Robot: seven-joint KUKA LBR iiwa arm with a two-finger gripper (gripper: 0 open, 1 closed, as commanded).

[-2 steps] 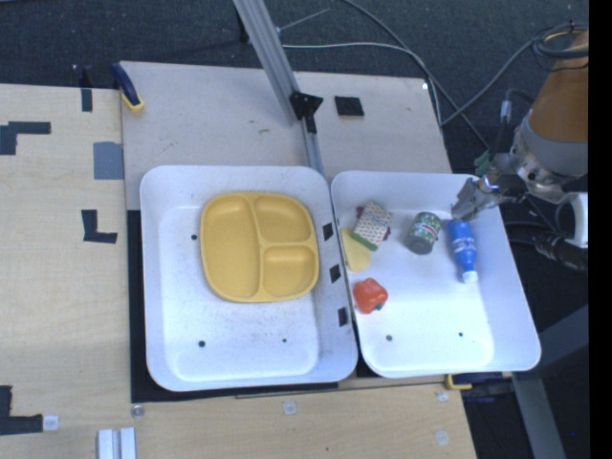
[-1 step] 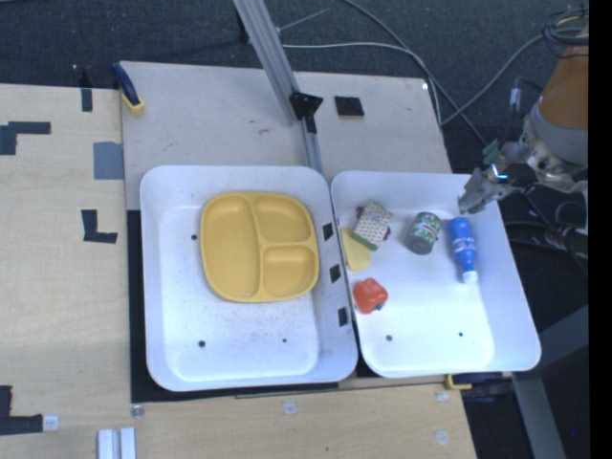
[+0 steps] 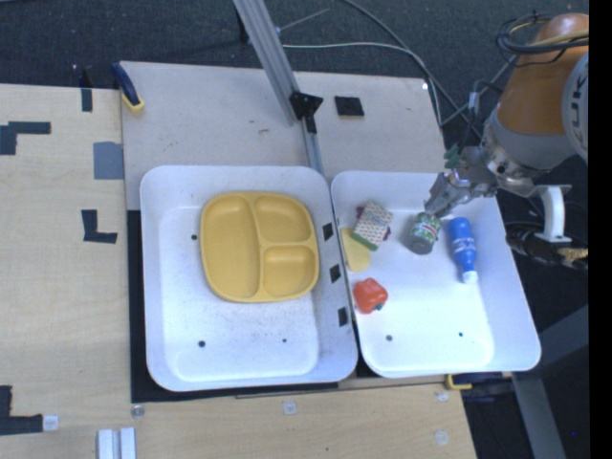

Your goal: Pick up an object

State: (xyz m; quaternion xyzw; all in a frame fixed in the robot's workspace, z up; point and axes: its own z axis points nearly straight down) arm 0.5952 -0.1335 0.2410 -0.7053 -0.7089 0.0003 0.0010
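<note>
Nearest the lens, a red object [image 3: 369, 295] is seen at six o'clock in the right bin [image 3: 497, 352], while a grey-green can [image 3: 425, 232] at twelve o'clock is approached by the gripper [image 3: 446, 191], grip undeterminable, so descent and closure seem required next.

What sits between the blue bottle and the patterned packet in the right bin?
A small grey-green can, seen in the camera view, lying between the blue bottle and the patterned packet.

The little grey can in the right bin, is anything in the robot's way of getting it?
Nothing visible is. The gripper sits just above and right of the grey can, with no object between them. The blue bottle lies close on the can's right, so it might get bumped.
</note>
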